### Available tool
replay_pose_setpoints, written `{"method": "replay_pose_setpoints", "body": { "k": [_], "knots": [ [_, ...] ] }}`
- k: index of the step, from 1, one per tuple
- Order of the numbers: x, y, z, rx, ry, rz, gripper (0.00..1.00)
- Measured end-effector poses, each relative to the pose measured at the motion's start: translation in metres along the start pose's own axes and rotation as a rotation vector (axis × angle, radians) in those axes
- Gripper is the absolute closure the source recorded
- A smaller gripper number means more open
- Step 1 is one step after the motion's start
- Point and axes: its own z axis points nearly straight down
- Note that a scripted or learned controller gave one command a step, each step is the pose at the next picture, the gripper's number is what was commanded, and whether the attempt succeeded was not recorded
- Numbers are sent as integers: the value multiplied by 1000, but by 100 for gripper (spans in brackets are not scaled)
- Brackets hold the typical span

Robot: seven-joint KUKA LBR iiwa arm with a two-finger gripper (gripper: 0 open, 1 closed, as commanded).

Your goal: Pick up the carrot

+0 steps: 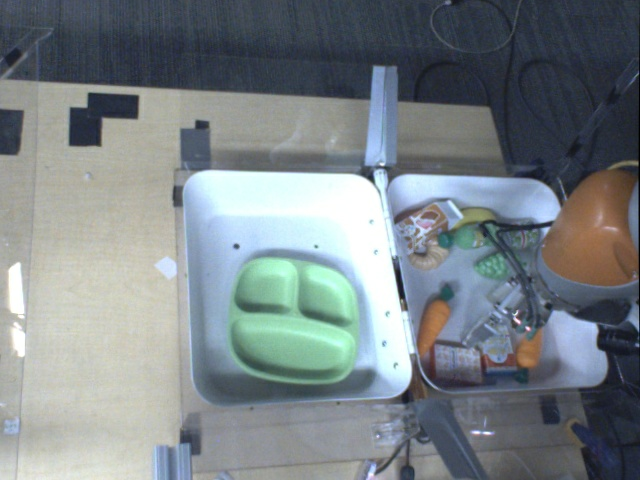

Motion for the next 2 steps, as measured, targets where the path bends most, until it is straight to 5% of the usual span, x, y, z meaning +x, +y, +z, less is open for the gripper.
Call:
{"method": "replay_pose_setpoints", "body": {
  "k": [1, 2],
  "knots": [
    [40, 31, -9, 3, 6, 121, 0],
    [10, 65, 5, 0, 2, -46, 0]
  ]
}}
